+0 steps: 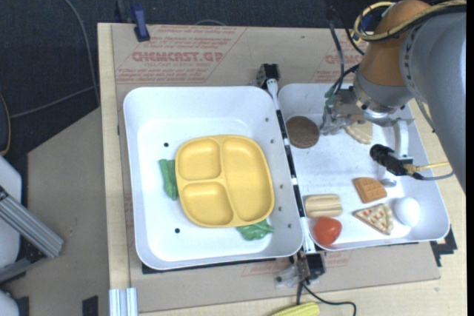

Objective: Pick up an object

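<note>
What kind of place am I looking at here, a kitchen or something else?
Most likely a robotics lab, not a kitchen: a robot arm reaches over two white bins, the food looks like toys, such as a pizza slice and tomato, and cables trail about.

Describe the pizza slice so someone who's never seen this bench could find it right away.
Look in the right white bin, the one without the yellow divided plate. Along its near edge lie a red tomato, a triangular piece and a white egg; the pizza slice is that middle piece. It alone is a flat triangle with a tan crust and red dots, unlike the plain orange cracker behind it.
</note>
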### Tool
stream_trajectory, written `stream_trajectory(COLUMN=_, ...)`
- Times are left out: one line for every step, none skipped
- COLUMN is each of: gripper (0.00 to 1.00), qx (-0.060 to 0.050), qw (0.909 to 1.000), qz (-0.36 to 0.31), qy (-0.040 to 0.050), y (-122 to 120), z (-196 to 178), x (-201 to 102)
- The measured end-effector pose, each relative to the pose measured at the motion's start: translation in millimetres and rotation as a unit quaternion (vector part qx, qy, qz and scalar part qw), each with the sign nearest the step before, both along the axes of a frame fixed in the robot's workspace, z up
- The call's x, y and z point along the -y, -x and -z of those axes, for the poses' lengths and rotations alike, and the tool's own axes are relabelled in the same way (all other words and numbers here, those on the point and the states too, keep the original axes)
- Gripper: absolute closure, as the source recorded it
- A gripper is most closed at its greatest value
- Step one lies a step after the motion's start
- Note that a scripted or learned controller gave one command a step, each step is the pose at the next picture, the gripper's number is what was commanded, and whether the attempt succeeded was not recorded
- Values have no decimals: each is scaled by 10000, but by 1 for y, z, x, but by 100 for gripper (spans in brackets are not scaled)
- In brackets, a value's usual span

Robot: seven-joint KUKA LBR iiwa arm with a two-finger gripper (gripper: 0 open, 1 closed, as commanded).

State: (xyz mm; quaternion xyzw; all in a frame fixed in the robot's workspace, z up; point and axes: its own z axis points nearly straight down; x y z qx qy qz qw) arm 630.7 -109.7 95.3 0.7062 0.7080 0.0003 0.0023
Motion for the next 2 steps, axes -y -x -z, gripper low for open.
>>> stream_trajectory(gripper=100, qx=-2, qw=10000, qz=18, qy=2, y=43, z=-73, x=59)
stream_trajectory(gripper=0, qx=-12, qw=10000, qz=13, qy=-6, y=43, z=-72, x=57)
